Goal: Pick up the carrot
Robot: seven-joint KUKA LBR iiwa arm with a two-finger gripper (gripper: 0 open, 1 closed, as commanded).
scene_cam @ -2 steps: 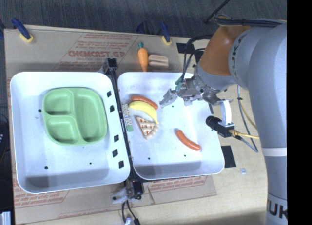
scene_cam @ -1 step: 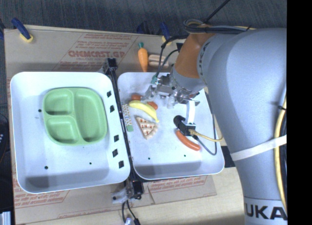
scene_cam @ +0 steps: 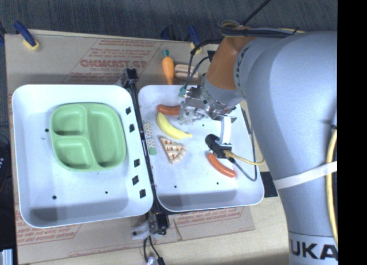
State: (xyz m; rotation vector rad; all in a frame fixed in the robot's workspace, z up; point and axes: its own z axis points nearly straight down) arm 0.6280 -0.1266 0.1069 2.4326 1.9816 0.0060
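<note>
The carrot (scene_cam: 167,69) lies outside both bins, on the cardboard sheet (scene_cam: 109,57) that covers the tabletop, just above the upper rim of the right bin (scene_cam: 200,198) at upper centre of the frame, its green top pointing up-frame. The hand (scene_cam: 192,112) hangs low inside the right bin, near the bin's upper middle, just beside the banana (scene_cam: 172,127) and a small sausage (scene_cam: 168,109); no item is seen between its parts, and whether it is clenched or released cannot be told from this angle. The step in hand is judged to be the approach, not yet near completion, since the carrot sits apart from the hand and beyond the bin wall. To do it well, the hand should rise clear of the rim, travel up-frame and slightly left, align across the carrot's narrow width at the orange body rather than the leafy end, and descend squarely; a wooden piece (scene_cam: 186,71) lies just beside the carrot on its right and could be caught by mistake. A waffle wedge (scene_cam: 172,149), a second sausage (scene_cam: 221,165) and a green divided plate (scene_cam: 89,136) in the left bin (scene_cam: 28,201) are not concerned. Legible writing: red print "CHEMCAST GP" on the cardboard, upper left, and "KUKA" on the arm (scene_cam: 298,143), lower right.
</note>
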